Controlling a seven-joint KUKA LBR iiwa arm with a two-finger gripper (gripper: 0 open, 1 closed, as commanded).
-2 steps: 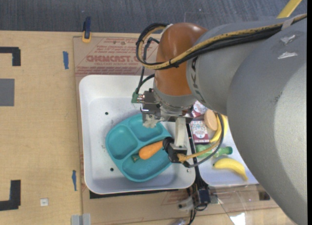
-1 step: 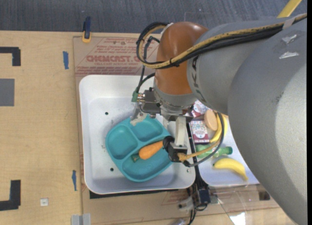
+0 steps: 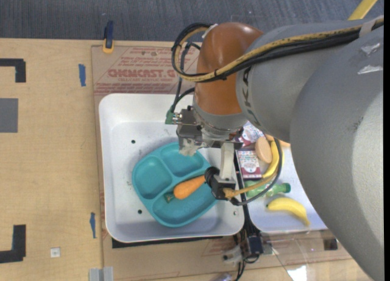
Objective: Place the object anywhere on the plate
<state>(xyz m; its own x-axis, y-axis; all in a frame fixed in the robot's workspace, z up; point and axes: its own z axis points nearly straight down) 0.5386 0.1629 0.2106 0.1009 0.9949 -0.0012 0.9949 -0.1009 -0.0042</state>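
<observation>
- The carrot (image 3: 189,186) lies on the teal plate (image 3: 155,179), at a slant across the ridge between 2 of its 3 sections. So by my read the task's thing is already where it's meant to be.
- The gripper (image 3: 189,146) hangs over the plate's top edge, just beside the carrot's spot and not on it. I honestly can't tell if it's released or clenched from this angle, because the wrist covers too much. Nothing shows the carrot being grasped.
- The plate sits in the left bin (image 3: 116,152), pushed toward the lower right corner. That's probably why the arm (image 3: 317,91) hangs so far over, since it reaches in from the right.
- Materials: the plate looks like smooth hard plastic with rounded corners and raised dividers. My guess is those ridges keep a tapered thing like the carrot from rolling off.
- The carrot is matte orange, fat at 1 end and thin at the other, probably a toy.
- The left bin is shallow glossy white with sloped walls and a couple of small dark specks on the floor.
- The right bin (image 3: 286,228) holds a curved yellow banana (image 3: 290,208), well apart from the plate, plus other bits I can't make out under the arm.
</observation>
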